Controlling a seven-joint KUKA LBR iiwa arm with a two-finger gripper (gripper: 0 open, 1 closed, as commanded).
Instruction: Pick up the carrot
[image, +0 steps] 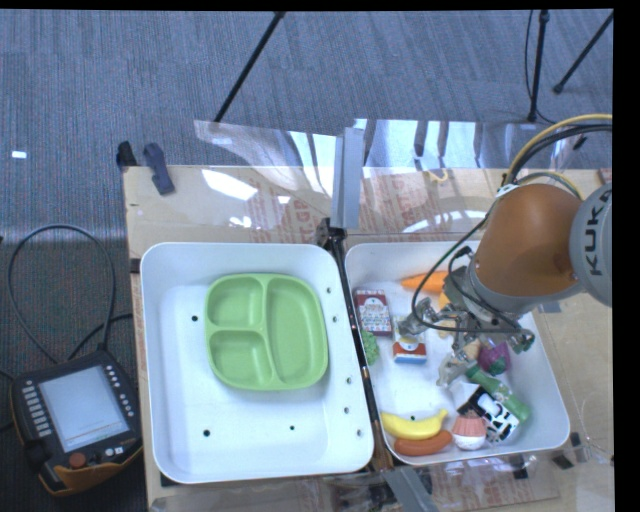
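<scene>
The carrot (424, 283) is an orange piece lying near the back of the right bin (556, 400), partly hidden behind the arm's wrist. My gripper (457, 354) hangs below the orange band (525, 250), over the middle of the right bin. It sits in front of and slightly to the right of the carrot, above a cluster of toys. Nothing can be seen held in it.
The right bin also holds a red and white box (373, 310), a small carton (409, 350), a purple item (493, 355), a green bottle (502, 390), a banana (415, 424) and a sausage (425, 444). A green divided plate (267, 330) lies in the left bin (170, 400).
</scene>
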